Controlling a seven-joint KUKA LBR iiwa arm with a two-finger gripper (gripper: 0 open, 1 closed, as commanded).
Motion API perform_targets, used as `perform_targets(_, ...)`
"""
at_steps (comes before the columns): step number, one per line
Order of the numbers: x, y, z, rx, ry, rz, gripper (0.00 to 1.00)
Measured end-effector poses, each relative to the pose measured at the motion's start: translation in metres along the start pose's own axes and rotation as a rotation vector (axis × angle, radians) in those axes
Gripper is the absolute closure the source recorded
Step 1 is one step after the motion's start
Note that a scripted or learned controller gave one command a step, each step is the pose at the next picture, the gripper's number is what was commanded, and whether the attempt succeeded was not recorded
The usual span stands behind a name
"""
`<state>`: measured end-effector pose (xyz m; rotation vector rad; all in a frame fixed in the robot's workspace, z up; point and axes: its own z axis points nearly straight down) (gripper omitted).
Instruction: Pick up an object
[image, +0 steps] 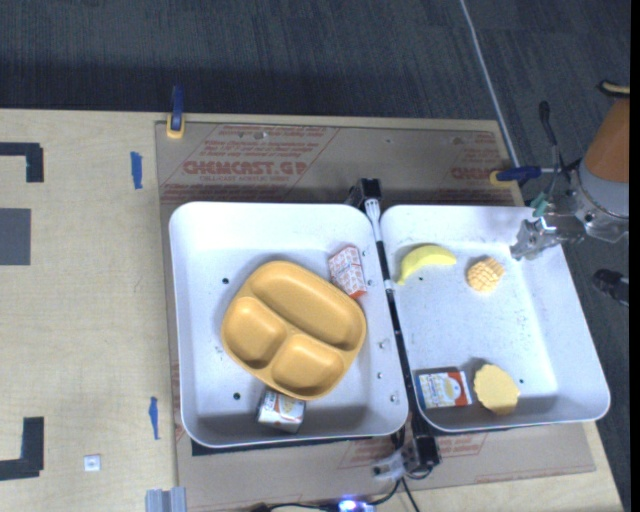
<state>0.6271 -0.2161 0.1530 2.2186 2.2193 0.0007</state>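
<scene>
My gripper (527, 243) hangs over the far right edge of the right bin (560, 330), just right of a round yellow waffle-patterned piece (485, 274) and apart from it. A yellow banana-shaped piece (426, 262) lies at the bin's far left. At the near edge a red and white carton (444, 389) sits beside a round yellow piece (496, 388). In the left bin (195, 300) lies a large yellow divided plate (292, 325), with a small red and white packet (346, 270) at its far right and a pale packet (280, 410) at its near edge.
The two bins stand side by side on a brown board (300, 160) held by blue clamps (176, 110). A black bracket (368, 190) sits where the bins meet at the back. The arm's orange band (610, 150) is at the right edge.
</scene>
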Motion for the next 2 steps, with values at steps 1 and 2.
perform_targets(1,-0.0073,0.018,-0.0191,-0.001,0.0,-0.002,1.0)
perform_targets(2,-0.0074,0.0178,-0.019,0.0,0.0,-0.001,0.0)
